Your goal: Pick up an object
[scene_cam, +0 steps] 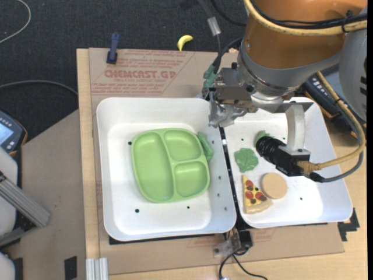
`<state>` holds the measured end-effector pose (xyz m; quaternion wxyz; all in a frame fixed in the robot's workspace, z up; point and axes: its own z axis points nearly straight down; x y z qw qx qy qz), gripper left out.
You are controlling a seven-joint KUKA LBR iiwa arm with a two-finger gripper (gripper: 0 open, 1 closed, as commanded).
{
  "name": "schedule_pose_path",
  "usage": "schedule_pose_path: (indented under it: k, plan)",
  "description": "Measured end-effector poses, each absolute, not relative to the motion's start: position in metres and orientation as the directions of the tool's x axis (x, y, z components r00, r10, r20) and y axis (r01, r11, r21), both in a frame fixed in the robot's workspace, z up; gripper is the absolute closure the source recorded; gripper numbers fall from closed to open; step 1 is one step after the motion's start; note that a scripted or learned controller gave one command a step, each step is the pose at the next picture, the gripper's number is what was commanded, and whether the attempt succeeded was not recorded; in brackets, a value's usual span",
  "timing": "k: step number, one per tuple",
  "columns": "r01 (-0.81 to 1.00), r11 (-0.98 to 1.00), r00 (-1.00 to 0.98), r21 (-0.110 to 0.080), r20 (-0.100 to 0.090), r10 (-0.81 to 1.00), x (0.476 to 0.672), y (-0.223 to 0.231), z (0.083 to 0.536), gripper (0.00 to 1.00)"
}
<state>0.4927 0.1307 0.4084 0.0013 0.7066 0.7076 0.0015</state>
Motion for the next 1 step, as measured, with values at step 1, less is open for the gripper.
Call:
schedule_pose_path:
  k: [1]
  plan:
    - [1.000,0.002,-0.002,0.006,0.000,1.000,0.4932,0.1311,0.4187,1.00]
